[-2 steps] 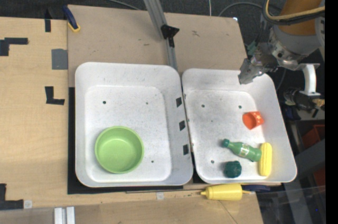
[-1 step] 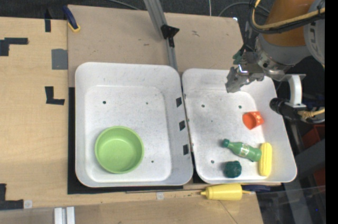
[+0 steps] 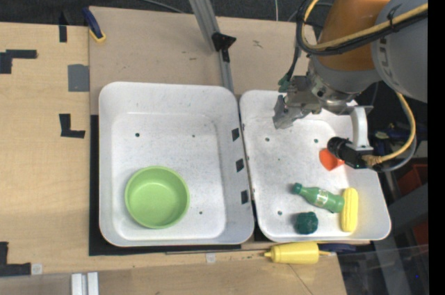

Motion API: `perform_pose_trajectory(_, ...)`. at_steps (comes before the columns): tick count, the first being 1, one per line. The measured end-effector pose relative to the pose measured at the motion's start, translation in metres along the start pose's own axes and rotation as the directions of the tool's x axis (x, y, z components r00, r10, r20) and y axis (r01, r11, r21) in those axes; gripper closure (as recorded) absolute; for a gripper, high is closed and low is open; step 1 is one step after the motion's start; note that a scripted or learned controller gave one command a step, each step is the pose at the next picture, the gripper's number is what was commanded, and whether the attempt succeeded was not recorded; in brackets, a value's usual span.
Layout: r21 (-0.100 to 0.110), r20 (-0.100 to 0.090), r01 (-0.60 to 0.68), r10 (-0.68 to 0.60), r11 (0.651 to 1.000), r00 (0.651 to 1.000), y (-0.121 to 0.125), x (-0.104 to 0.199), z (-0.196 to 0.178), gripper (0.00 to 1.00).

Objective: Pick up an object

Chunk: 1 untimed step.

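- The left bin (image 3: 167,106) holds one thing: a green bowl (image 3: 157,197), upright, near its front-left corner.
- The right bin (image 3: 278,168) holds the loose things, all gathered toward its front-right corner.
- A green bottle (image 3: 318,197) lies on its side there, its cap pointing toward the left bin.
- A yellow corn cob (image 3: 349,209) lies just beside the bottle's base, along the bin's right edge.
- A small dark green lump (image 3: 305,222) sits close in front of the bottle, near the front edge.
- An orange piece (image 3: 327,158) lies farther back by the right edge, partly hidden behind a black part of the arm's fittings.
- The gripper (image 3: 286,113) hangs over the back-left part of the right bin, well apart from all of those things; nothing shows between its fingers, and whether they are spread or closed I cannot tell.
- The arm (image 3: 368,22) with its orange band looms over the back-right corner of that bin, cables looping round it.
- Outside the bins, a yellow bottle (image 3: 295,253) lies on the bench just past the right bin's front edge.
- A grey metal bar (image 3: 201,1) slants down to the gap between the two bins at their back edge.
- A small blue and yellow clamp (image 3: 94,26) sits on the bench beyond the left bin's back-left corner.
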<state>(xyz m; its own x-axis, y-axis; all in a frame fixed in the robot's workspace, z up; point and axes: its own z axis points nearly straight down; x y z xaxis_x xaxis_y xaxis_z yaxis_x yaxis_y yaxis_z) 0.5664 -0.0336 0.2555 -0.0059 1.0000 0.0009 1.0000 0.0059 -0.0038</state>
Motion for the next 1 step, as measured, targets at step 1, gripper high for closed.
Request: perform_pose_trajectory(1, 0.000, -0.001, 0.000, 0.000, 1.000, 1.000, -0.0224, 0.0519, -0.0011, 1.00)
